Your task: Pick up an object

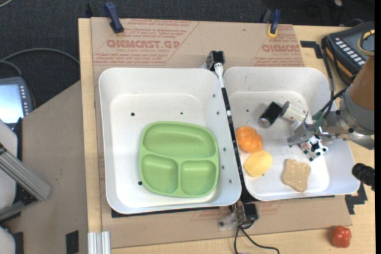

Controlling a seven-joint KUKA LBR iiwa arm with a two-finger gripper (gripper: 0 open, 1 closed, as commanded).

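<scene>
We found the claw (303,137) low over the right bin (280,71), carried in by the arm (362,105) from the right side, and we could not tell whether it was released or clenched; nothing could be seen grasped in it. Four loose things lay in that bin. A small black-and-white piece (314,149) lay just beside the claw, on its near right side, so close that we could not say whether the two touched. The toast (296,174) lay nearer the front wall, a little below the claw and apart from it, flat, with no clear long axis. The orange lump (249,138) and the yellow lump (258,163) sat touching or almost touching by the bin's left wall, well to the claw's left. We judged the black-and-white piece the likeliest target, since it was nearest: the coming move would need only a slight shift toward the front right and a descent, though so small a thing could easily be nudged aside. The left bin (119,104) held a green plate (178,159), far from the claw.
</scene>
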